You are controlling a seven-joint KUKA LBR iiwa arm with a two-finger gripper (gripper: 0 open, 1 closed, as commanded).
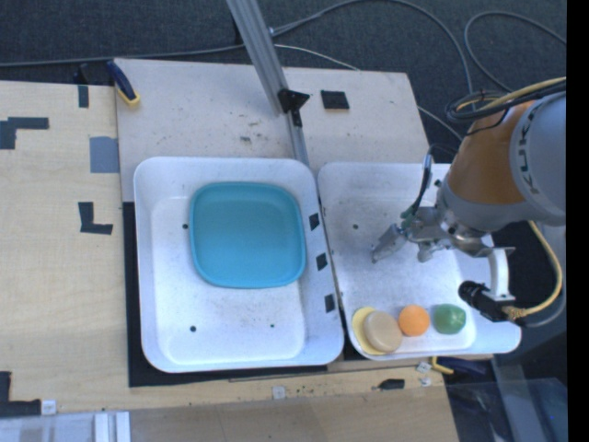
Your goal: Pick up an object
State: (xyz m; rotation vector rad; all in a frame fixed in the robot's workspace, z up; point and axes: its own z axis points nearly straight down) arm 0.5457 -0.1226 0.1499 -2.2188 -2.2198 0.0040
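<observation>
In the right bin (368,201), along its front edge, lie three small things: a pale yellow round piece (380,331), an orange ball (414,320) and a green ball (449,318). My gripper (403,243) hovers over the middle of that bin, above and behind the three. Its fingers are spread apart with nothing between them. A teal square plate (247,233) rests in the left bin (161,274).
A slanted metal pole (267,53) runs from the top of the view down to the gap between the bins. Black cables (479,35) loop on the dark floor at the upper right. A wooden board (55,238) lies left of the bins.
</observation>
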